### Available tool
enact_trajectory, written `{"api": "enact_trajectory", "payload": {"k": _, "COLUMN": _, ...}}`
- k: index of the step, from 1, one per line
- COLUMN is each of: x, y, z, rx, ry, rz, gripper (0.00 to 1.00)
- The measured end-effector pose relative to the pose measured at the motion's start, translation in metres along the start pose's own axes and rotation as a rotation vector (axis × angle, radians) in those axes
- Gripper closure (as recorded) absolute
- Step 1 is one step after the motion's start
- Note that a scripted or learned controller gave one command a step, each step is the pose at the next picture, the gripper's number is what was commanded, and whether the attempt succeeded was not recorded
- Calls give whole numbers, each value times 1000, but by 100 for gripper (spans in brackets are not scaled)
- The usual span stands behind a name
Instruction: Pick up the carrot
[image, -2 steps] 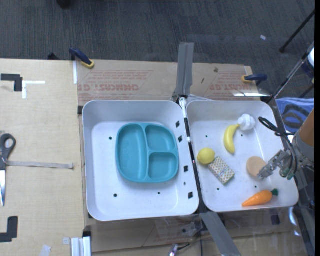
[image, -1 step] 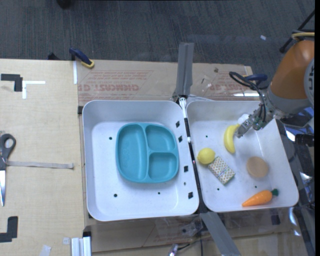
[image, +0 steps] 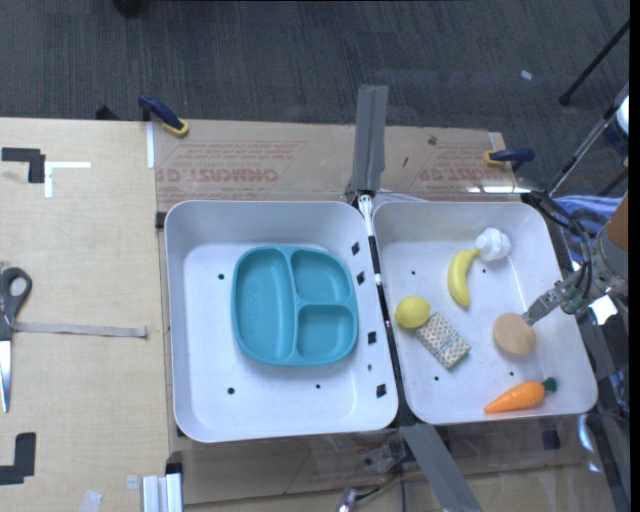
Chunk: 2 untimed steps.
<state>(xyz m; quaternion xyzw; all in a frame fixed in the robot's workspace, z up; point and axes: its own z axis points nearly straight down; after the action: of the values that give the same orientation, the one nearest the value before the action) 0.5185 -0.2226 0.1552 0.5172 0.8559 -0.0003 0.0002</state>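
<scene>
The orange carrot, with a small green top, lies flat in the right bin near its front right corner. My gripper reaches in over the bin's right edge. It hangs just right of a tan round object and well behind the carrot. Nothing of the carrot touches it.
The right bin also holds a yellow banana, a lemon, a patterned block and a white lump. A teal divided plate fills the middle of the left bin. Scissors lie on the bench at far left.
</scene>
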Motion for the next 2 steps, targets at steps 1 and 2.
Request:
{"api": "enact_trajectory", "payload": {"k": 1, "x": 42, "y": -5, "z": -65, "rx": -1, "ry": -2, "rz": 199, "gripper": 100}}
{"api": "enact_trajectory", "payload": {"k": 2, "x": -12, "y": 54, "z": -20, "rx": 2, "ry": -1, "rz": 580, "gripper": 100}}
